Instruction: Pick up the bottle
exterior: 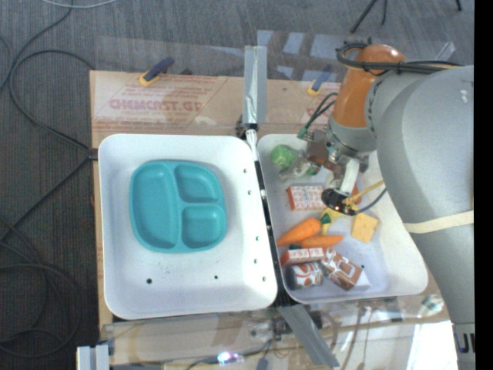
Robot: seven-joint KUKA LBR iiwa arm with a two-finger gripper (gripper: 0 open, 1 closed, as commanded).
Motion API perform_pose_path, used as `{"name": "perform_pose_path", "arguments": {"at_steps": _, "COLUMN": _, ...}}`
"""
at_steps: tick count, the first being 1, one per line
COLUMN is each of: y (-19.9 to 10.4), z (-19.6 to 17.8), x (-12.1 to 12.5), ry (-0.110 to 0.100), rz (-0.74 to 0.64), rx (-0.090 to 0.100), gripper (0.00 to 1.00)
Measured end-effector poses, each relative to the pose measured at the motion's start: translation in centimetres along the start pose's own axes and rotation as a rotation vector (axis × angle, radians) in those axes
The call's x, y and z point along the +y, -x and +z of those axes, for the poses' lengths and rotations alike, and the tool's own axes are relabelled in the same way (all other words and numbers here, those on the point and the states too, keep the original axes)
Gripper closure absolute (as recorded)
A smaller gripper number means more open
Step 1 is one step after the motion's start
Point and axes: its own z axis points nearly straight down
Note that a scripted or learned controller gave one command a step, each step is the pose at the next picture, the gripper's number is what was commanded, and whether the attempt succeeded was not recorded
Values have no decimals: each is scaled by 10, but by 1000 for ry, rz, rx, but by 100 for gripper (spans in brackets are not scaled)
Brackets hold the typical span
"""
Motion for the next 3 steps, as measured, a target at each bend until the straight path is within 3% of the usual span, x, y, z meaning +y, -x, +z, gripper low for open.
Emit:
{"name": "perform_pose_path", "arguments": {"at_steps": 1, "y": 18, "z": 0, "x": 8, "ry": -17, "rz": 153, "rx": 11, "gripper": 0}}
{"name": "perform_pose_path", "arguments": {"at_steps": 2, "y": 9, "z": 0, "x": 0, "ry": -3, "rz": 259, "rx": -8, "gripper": 0}}
{"name": "perform_pose_path", "arguments": {"at_steps": 3, "y": 0, "z": 1, "x": -10, "ry": 5, "rz": 429, "rx": -5, "gripper": 0}}
